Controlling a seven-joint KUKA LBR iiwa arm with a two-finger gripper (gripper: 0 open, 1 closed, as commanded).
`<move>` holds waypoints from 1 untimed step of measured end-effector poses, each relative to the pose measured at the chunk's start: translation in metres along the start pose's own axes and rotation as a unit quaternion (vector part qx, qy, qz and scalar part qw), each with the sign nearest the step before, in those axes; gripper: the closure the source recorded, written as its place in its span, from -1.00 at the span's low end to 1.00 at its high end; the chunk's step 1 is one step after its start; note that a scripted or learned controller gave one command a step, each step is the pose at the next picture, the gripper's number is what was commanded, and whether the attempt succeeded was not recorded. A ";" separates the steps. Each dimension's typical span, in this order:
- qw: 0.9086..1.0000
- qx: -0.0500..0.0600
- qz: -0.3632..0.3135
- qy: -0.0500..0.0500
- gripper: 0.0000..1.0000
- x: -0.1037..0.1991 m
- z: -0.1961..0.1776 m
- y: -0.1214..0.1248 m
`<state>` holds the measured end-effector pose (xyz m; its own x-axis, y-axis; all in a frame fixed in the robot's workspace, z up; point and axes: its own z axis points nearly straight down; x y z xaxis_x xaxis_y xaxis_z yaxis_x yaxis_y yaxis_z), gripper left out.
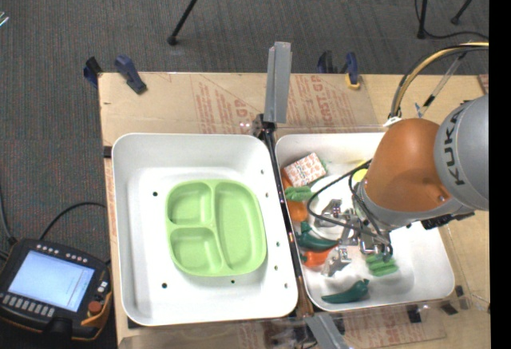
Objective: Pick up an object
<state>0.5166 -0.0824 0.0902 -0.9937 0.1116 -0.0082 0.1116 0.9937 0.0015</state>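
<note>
**My gripper low in the right bin, over the toy pile**

I reach in from the right, my grey arm [471, 152] and its orange band [403, 168] hanging above the right bin [431, 275]. My gripper [345, 253] sits low in that bin, toward its near left part, in the middle of the clutter. I cannot tell from this view whether it has anything in its grasp or how it is set.

Around it lie the things I could pick. A dark green pepper-shaped piece [348, 291] lies near the bin's near edge, just below my gripper. A light green ridged piece [381, 265] lies just to the right of the gripper. An orange piece [316, 258] shows at the gripper's left, touching or nearly touching it. Farther away, a small red and white patterned box [304, 169] rests near the bin's far left corner, well apart from my gripper. Between the box and the gripper, more green and orange pieces [297, 202] crowd against the left wall.

The left bin [136, 172] holds a light green divided tray [215, 228] with 3 compartments, lying flat in its middle. A teach pendant [52, 283] lies on the floor at the near left.
</note>
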 end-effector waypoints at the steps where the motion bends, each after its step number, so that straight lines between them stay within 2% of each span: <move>1: 0.995 0.001 0.097 0.003 -1.00 -0.075 0.003 0.010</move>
<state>0.5927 -0.0805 0.0881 -0.9534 0.3017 -0.0021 0.3017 0.9534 0.0014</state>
